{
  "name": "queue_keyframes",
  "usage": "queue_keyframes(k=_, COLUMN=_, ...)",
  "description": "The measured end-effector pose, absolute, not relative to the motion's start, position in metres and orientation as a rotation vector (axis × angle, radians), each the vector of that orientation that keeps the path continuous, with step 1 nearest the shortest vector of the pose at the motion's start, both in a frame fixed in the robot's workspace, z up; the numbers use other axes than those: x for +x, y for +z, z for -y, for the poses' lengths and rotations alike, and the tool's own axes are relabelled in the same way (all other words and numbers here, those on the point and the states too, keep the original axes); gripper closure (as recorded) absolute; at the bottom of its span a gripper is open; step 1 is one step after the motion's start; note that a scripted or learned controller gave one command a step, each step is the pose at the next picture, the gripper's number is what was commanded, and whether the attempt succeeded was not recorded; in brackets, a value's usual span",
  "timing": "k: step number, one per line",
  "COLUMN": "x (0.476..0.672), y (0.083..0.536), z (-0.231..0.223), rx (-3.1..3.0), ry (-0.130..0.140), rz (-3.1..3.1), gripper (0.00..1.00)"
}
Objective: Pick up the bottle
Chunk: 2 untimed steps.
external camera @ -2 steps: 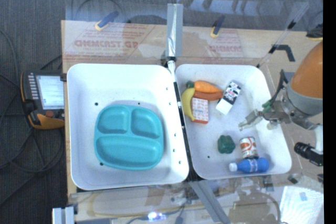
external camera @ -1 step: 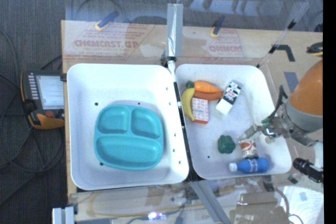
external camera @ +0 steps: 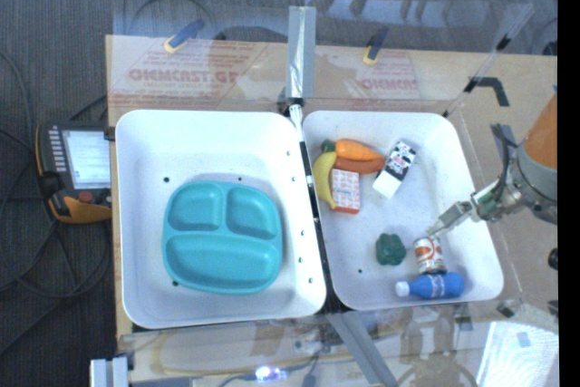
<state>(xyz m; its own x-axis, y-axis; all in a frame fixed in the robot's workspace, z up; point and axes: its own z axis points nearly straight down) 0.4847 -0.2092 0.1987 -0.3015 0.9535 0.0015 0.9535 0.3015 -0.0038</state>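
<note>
A blue bottle (external camera: pixel 435 286) with a white cap lies on its side in the right bin (external camera: pixel 471 159), close to that bin's front wall. My gripper (external camera: pixel 450 219) reaches in from the right and hangs above the bin's right part, up and slightly right of the bottle. Its tip points down-left toward a small red and white can (external camera: pixel 428 255) that stands just behind the bottle. Nothing shows in its grasp.
The right bin also holds a green lump (external camera: pixel 391 248), a banana (external camera: pixel 323 178), a carrot (external camera: pixel 359 155), a red and white packet (external camera: pixel 345 190) and a small black and white carton (external camera: pixel 395 168). A teal divided plate (external camera: pixel 222 236) lies in the left bin (external camera: pixel 145 149).
</note>
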Motion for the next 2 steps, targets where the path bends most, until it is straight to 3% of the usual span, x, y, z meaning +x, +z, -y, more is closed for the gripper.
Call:
queue_keyframes(k=1, x=0.483, y=0.112, z=0.221, rx=-1.675, ry=0.001, rz=2.649, gripper=0.00)
queue_keyframes(k=2, x=0.485, y=0.195, z=0.223, rx=-1.277, ry=0.001, rz=2.866, gripper=0.00)
